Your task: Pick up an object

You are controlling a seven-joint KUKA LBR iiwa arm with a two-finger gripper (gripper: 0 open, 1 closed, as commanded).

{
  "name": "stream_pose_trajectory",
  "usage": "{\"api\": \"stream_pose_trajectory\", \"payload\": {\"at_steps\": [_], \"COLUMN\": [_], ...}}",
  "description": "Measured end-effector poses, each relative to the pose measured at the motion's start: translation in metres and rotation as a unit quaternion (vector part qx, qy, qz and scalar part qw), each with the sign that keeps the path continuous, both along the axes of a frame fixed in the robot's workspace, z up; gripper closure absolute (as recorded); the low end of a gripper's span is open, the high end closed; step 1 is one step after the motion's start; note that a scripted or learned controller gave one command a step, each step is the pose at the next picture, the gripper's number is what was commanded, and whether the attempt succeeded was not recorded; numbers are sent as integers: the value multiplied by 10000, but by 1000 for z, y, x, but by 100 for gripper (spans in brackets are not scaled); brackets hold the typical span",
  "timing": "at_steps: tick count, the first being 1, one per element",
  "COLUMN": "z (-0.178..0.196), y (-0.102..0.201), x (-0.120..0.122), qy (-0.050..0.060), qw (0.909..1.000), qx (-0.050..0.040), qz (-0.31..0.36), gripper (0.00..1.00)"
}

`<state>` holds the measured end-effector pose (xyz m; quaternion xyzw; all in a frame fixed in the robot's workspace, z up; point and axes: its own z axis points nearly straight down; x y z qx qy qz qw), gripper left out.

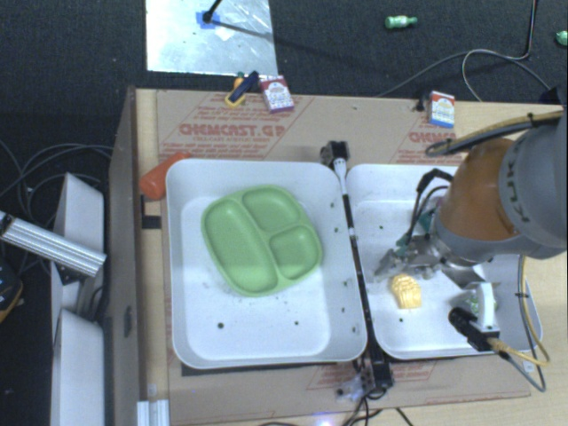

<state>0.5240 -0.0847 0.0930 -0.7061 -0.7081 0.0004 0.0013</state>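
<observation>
Near the middle of the right bin, on its white floor, lies a small yellow object with a ribbed look (too small to name with any certainty). Just above and to its left hangs the gripper, its metal fingers spread apart with nothing between them, their tips close to the yellow object but not visibly touching it. Behind the gripper rises the grey arm with its orange band, reaching in from the right and covering much of that bin's far side. Across the divider, the left bin holds a green divided plate with three compartments, lying flat near its centre. Both bins sit on the counter, a board printed with red lettering, where two small red-and-white packs rest along the far edge. An orange thing pokes out beside the left bin's far corner.
</observation>
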Motion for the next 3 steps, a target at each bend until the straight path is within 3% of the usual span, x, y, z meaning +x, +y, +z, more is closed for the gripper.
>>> {"api": "stream_pose_trajectory", "payload": {"at_steps": [1,2,3], "z": [-9,2,92], "y": [-6,-5,52], "x": [-26,-25,21], "qy": [-13,-26,-28], "qw": [10000,10000,10000], "qx": [-4,0,-3], "qz": [-7,-5,4], "gripper": [0,100,100]}}
